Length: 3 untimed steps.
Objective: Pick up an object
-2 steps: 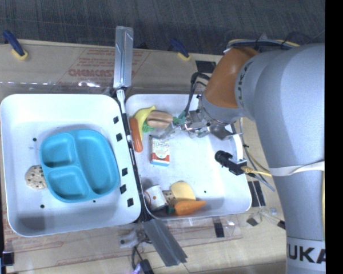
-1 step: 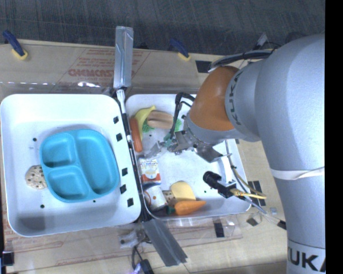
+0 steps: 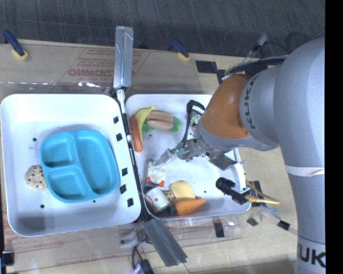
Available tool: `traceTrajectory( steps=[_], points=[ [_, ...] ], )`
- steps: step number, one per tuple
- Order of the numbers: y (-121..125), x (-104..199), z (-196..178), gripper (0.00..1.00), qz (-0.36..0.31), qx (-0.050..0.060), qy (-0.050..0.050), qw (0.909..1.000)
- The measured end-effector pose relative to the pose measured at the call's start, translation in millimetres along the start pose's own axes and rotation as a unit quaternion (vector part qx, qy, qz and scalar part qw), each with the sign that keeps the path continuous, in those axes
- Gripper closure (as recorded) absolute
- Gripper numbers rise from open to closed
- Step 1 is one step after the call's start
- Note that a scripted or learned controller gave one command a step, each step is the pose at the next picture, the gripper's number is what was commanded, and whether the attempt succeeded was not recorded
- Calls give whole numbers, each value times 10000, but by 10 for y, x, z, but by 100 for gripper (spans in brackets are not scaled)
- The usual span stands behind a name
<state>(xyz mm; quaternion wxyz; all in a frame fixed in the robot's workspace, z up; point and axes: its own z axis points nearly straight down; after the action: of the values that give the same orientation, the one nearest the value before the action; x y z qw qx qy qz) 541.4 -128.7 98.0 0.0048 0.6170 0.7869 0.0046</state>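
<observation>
You are looking at a bulky arm (image 3: 300, 113) wearing smooth light-grey casings, rounded like thick tubes. An orange band (image 3: 228, 107) is wrapping the segment above the wrist, and dark "KUKA" lettering is showing beside it and again low on the base. Thin cables are trailing behind the upper joint.

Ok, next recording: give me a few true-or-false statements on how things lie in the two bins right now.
1. The blue divided tray lies in the left bin. True.
2. The cookie sits inside the tray. False: it lies beside the tray's left edge, on the bin floor.
3. The carrot lies near the right bin's front wall. True.
4. The claw is over the left bin. False: it is over the right bin.
5. The hot dog lies beside the carrot. False: it lies at the far end of the bin.
</observation>
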Motion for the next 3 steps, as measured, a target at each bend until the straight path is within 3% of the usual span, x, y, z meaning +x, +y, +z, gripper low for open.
traceTrajectory(
  steps=[1,2,3],
  points=[
    [-620,-15,-5,0,-19,2,-8,10000],
    [-602,1,-105,100,-51,3,11,10000],
    [-90,-267,66,100,54,74,12,10000]
  ],
)
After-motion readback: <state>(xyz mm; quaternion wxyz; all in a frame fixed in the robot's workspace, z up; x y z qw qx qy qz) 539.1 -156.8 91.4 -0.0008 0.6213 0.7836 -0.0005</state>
